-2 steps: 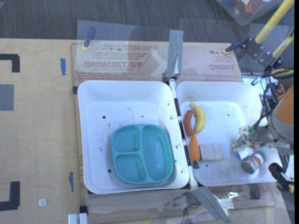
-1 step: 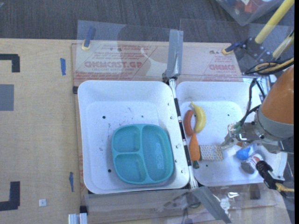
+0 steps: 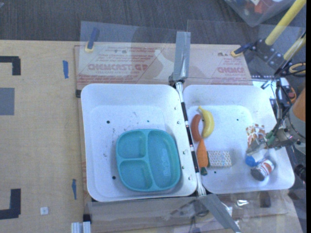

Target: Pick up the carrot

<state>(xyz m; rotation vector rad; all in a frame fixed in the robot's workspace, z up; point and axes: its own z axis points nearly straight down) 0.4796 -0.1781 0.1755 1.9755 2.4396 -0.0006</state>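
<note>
Carrot (image 3: 202, 158) in right bin (image 3: 282, 176); wooden bench (image 3: 39, 144), grey floor.

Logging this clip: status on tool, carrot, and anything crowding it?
Tool at right bin's far right edge, nothing seen held. Carrot against left wall of right bin, untouched. Sausage, banana, sponge close around it.

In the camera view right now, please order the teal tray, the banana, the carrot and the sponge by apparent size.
1. Teal tray, clearly largest.
2. Banana and carrot: look similar, so unranked.
3. Sponge, smallest.
</note>
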